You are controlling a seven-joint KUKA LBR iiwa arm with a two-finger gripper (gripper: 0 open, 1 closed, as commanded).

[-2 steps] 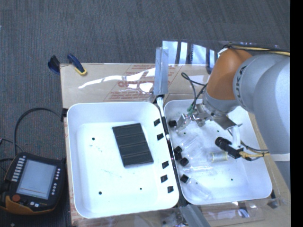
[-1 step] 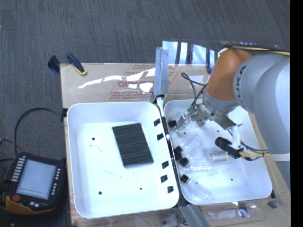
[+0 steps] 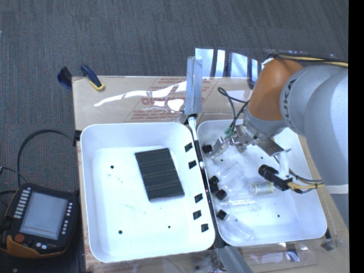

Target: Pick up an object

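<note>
Jaws' state — impossible to tell; the gripper (image 3: 234,138) is hanging over the right bin (image 3: 310,223) near clear items, while a dark slab (image 3: 159,174) is lying in the left bin (image 3: 94,220).

Arm (image 3: 301,101) reaches over right bin (image 3: 315,218) (clear items inside); dark ribbed slab (image 3: 159,174) lies in left bin (image 3: 94,209)
</note>
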